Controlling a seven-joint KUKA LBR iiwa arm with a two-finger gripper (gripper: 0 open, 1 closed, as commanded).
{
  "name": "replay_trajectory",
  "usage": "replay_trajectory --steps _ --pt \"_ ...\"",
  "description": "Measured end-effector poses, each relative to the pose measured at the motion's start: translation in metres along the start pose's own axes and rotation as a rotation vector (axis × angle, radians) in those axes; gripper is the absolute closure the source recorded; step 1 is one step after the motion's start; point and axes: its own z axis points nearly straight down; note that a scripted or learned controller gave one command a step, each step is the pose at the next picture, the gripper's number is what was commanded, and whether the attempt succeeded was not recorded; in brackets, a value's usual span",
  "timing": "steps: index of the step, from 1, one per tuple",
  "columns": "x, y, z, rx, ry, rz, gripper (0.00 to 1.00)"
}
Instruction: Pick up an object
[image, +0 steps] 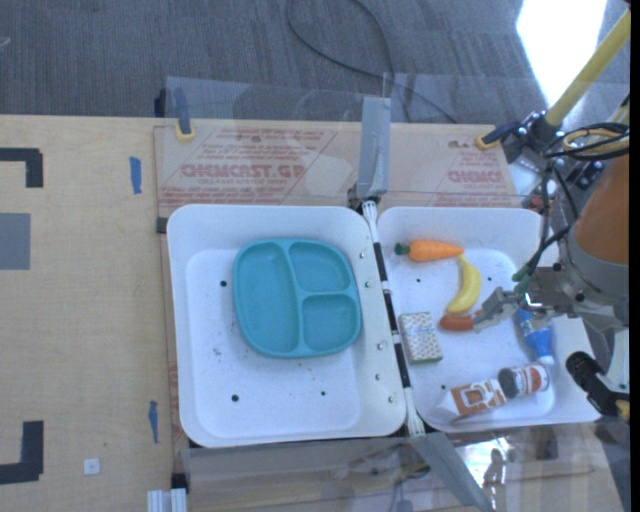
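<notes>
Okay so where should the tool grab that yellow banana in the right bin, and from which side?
Probably from straight above, across the middle of the curved yellow banana. It lies flat, running top to bottom, so the fingers would close left-to-right over its narrow width. Its middle has open floor both sides; the lower end sits close to a small red object, and the orange carrot lies near the upper end.

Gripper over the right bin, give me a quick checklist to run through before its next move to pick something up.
1. Gripper is over the right bin: ok.
2. Fingers open or shut: cannot tell.
3. A thing lies close to the fingertips: ok, the small red item sits just beside them, below the banana.
4. Anything held already: cannot tell.
5. Other things stand apart from the target: not ok, the banana touches or nearly touches the red item.
6. Carrot and sponge lie apart from the gripper: ok.
</notes>
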Motion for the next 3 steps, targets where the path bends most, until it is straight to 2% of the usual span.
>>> replay_trajectory --steps 1,2,3 --pt "-0.03 0.069 0.084 -0.004 -0.002 -0.192 0.0" --pt "-0.045 0.126 0.139 -0.01 -0.003 -0.115 0.0" --pt "-0.047 0.127 0.128 -0.015 -0.003 -0.111 1.0"
